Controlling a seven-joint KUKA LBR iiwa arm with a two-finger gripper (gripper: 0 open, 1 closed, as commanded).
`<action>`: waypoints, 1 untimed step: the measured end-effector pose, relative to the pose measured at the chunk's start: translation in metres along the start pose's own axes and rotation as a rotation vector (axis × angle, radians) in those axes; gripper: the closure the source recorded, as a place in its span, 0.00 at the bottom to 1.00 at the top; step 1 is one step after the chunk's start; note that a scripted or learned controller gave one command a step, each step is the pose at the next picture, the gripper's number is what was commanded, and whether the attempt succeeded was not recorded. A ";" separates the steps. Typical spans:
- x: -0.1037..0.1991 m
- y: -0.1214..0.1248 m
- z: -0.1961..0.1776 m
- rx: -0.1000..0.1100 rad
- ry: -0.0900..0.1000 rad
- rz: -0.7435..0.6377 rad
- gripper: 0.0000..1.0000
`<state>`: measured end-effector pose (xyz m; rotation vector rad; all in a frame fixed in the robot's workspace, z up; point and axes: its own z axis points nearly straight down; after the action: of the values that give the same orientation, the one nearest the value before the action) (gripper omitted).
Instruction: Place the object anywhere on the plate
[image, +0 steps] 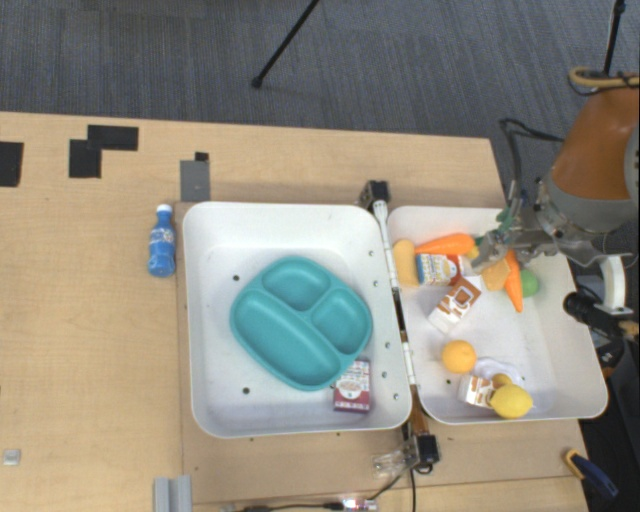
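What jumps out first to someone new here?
The teal plate sits in the middle of the left bin, a small carton touching its lower right edge. The right bin is cluttered with toy food, and the gripper hangs over the carrots at its top.

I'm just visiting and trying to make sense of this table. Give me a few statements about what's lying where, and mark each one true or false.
1. The teal plate lies in the left bin. True.
2. A small carton sits on top of the plate. False: it lies on the bin floor at the plate's lower right edge.
3. The orange ball is in the right bin. True.
4. The blue bottle is inside the left bin. False: it lies on the bench outside the bin's left wall.
5. The gripper is over the right bin, by the carrots. True.
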<state>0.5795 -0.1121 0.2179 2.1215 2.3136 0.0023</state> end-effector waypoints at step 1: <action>0.072 -0.009 0.007 0.001 0.001 -0.017 1.00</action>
<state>0.5646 -0.0413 0.2110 2.1028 2.3326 0.0026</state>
